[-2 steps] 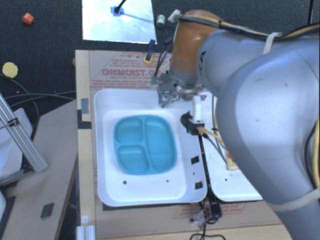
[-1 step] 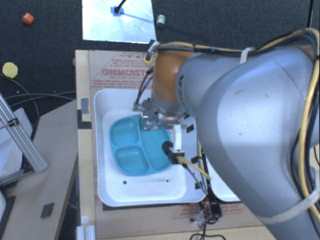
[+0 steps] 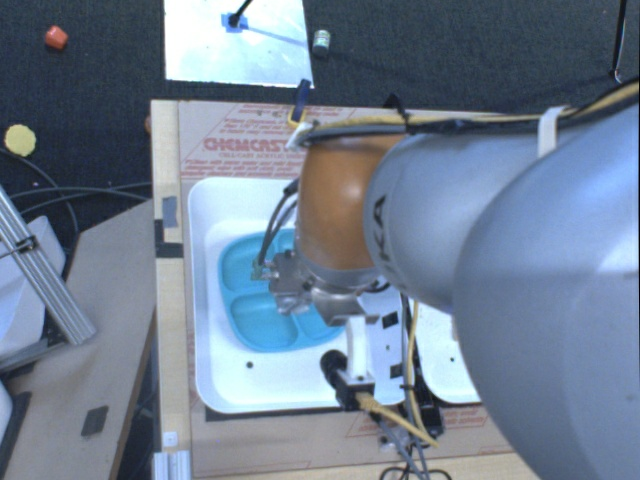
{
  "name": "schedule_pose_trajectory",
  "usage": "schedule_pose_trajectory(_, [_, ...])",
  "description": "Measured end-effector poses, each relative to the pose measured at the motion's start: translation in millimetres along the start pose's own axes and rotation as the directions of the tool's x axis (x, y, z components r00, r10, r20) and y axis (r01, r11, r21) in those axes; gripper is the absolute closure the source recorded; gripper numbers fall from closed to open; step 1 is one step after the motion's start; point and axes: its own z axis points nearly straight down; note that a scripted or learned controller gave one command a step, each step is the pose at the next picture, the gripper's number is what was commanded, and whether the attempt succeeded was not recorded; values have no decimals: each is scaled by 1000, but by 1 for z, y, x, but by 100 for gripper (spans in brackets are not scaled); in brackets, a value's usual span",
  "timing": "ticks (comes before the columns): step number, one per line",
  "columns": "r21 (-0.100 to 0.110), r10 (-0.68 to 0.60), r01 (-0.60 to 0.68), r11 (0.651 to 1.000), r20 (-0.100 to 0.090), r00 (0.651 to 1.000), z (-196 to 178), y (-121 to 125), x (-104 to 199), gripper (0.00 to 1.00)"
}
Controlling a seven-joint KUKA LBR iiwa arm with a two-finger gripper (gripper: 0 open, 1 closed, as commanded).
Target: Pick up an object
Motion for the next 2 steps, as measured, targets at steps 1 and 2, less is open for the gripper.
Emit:
schedule_pose_trajectory(1, [-7, 15, -15, 1000, 6, 1000, 19, 63, -72, 100])
schedule_pose_trajectory(2, [-11, 16, -16, 1000, 8, 1000, -7, 105, -153, 100])
